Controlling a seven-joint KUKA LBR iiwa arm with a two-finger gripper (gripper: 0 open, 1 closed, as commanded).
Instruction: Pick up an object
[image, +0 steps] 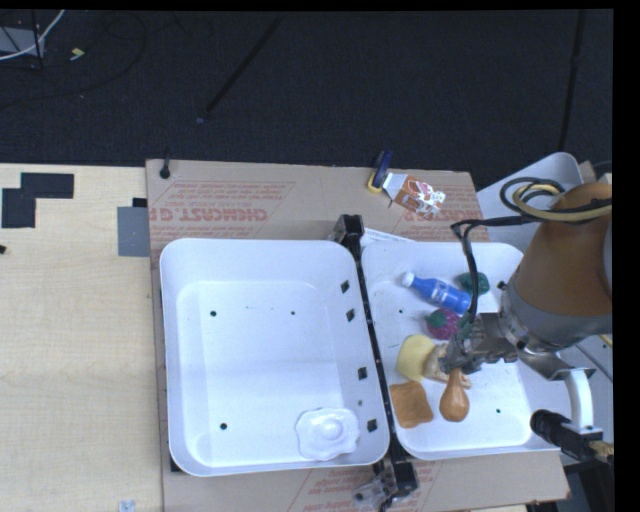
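My gripper (455, 358) is low in the right white bin (500, 425), by the yellow soft toy (417, 356). Nothing lifted yet. I cannot tell my grip.

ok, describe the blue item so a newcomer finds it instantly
Look in the right bin, upper middle area. The blue bottle lies on its side with a white cap pointing left. It's the only blue thing, above a purple-green toy and a yellow piece.

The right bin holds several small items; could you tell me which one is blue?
The bottle, lying on its side near the right bin's far end, white cap leftward. The neighbours are yellow, orange-brown, magenta and green.
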